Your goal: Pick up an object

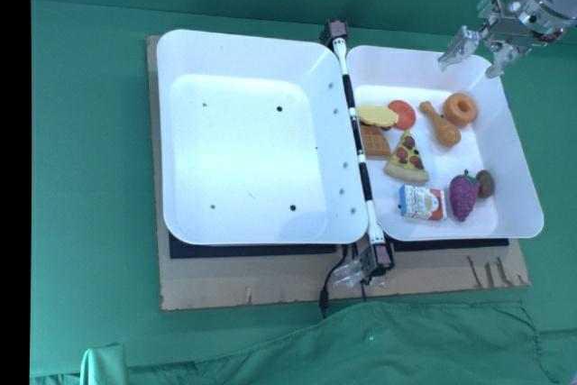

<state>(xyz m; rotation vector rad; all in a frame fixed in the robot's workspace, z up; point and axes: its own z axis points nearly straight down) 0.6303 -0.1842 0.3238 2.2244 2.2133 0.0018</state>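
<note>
So the gripper (476, 52) hangs in the upper right of the frame with its fingers spread wide and nothing between them, over the far edge of the right bin (523, 185). The nearest toy is the donut (461, 109), just below it in the frame, with the drumstick (439, 123) beside that, its long axis slanting down to the right. By my count it's nine toys in the right bin, one of each, while the left bin (252, 140) has none
</note>
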